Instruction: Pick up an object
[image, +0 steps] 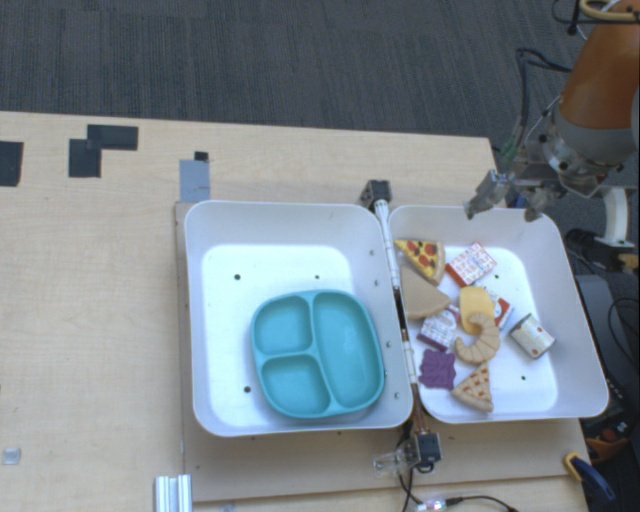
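Observation:
The right bin (575, 330) holds several toy foods: a pizza slice (425, 258), a red and white packet (471, 265), a tan bread slice (424, 298), a yellow wedge (476, 302), a croissant (480, 344), a purple piece (436, 368), a second pizza slice (476, 388) and a small white cylinder (531, 336). My gripper (508, 200) hangs over the bin's far rim, above and behind the food. Its fingers are spread open, with nothing between them.
A light blue three-compartment plate (318, 352) lies in the left bin (215, 300). A dark clamp (376, 192) sits at the far end of the divider between the bins. Cables and a connector (420, 452) lie at the near edge.

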